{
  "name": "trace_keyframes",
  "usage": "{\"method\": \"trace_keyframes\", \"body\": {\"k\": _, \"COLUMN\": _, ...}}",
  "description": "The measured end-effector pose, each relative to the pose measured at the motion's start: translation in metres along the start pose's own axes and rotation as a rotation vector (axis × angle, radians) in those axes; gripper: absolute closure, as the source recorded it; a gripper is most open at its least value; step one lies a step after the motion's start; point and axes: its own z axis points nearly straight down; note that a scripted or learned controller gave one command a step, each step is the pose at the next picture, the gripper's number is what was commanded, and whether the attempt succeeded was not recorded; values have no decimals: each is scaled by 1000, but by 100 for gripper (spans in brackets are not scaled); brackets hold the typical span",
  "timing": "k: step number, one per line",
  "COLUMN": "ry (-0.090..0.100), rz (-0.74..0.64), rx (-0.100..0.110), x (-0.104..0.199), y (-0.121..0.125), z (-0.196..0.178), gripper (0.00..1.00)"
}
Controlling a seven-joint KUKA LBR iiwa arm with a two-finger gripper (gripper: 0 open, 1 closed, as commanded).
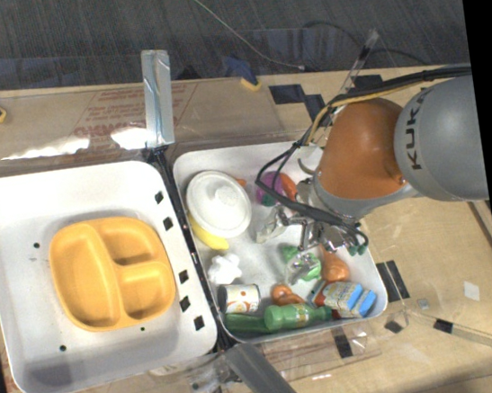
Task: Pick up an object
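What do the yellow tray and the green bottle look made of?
Tray: looks like moulded hard plastic, matte; an even yellow with rounded compartment walls and only soft sheen. Bottle: probably plastic with a glossy finish; bright highlights run along its green body. It could be glass; the view leaves that open.

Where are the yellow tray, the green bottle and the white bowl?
yellow tray (111, 272): camera view, on its middle divider.
green bottle (277, 319): camera view, on its body.
white bowl (218, 200): camera view, on its inside.
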Motion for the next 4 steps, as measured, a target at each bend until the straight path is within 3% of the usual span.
{"method": "trace_keyframes", "body": {"k": 1, "ry": 0, "rz": 0, "rx": 0, "x": 0, "y": 0, "z": 0, "gripper": 0}}
{"method": "trace_keyframes", "body": {"k": 2, "ry": -3, "rz": -4, "rx": 1, "x": -2, "y": 1, "z": -11, "gripper": 100}}
{"method": "trace_keyframes", "body": {"k": 3, "ry": -8, "rz": 255, "rx": 5, "x": -2, "y": -30, "z": -152, "gripper": 100}}
{"method": "trace_keyframes", "body": {"k": 4, "ry": 5, "rz": 101, "rx": -2, "x": 61, "y": 4, "z": -90, "gripper": 100}}
